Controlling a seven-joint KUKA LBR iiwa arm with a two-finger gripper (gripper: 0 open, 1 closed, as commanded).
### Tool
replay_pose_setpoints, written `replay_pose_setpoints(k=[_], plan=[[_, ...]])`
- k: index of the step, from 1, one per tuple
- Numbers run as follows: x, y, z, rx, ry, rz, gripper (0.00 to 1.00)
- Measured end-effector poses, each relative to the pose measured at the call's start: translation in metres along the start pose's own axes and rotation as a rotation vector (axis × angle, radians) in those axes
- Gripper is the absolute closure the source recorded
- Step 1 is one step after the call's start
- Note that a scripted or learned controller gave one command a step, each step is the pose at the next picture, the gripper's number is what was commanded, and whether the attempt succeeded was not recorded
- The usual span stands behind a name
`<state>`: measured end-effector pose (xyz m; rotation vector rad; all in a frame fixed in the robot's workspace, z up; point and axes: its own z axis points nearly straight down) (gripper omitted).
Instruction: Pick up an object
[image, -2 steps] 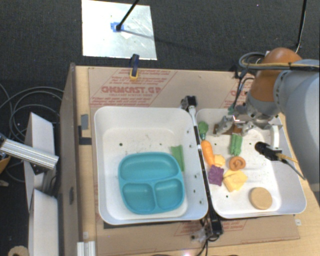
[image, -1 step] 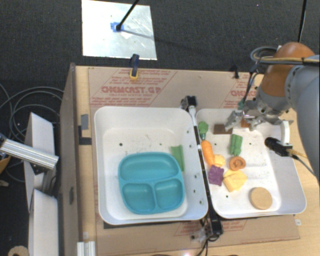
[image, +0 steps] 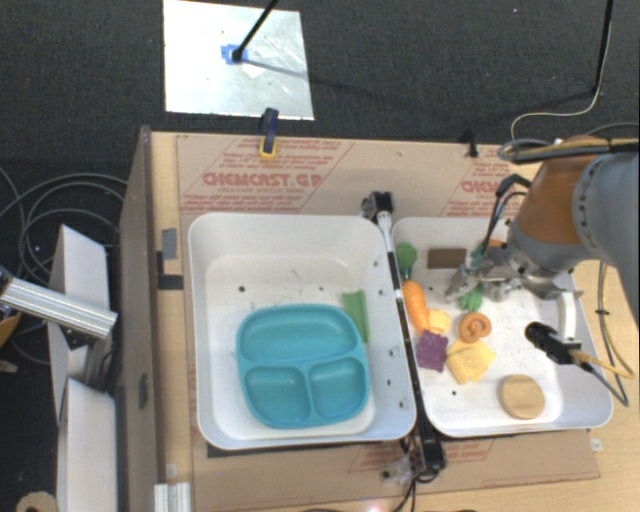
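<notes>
Within the right bin (image: 598, 402), the hand (image: 478, 281) touches a green piece (image: 471, 299).

We find the far half of the left bin (image: 260, 270) bare and open from above. Its near half is taken up by a blue divided tray (image: 300, 365), with a green wedge (image: 355, 312) just beside the tray at the inner wall. In the right bin (image: 575, 385), a carrot (image: 415, 298), a purple piece (image: 431, 350), a yellow block (image: 470, 362) and an orange ring (image: 475, 325) crowd the left-centre. The grey arm (image: 560, 215) overhangs the far side. Bare floor separates the block from a tan round piece (image: 522, 396).
</notes>
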<state>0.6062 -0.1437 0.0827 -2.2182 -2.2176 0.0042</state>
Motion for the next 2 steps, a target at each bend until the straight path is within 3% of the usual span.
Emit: replay_pose_setpoints(k=[1, 2], plan=[[0.000, 0.005, -0.014, -0.011, -0.002, -0.002, 1.00], [0.083, 0.011, -0.108, -0.016, 0.001, -0.013, 1.00]])
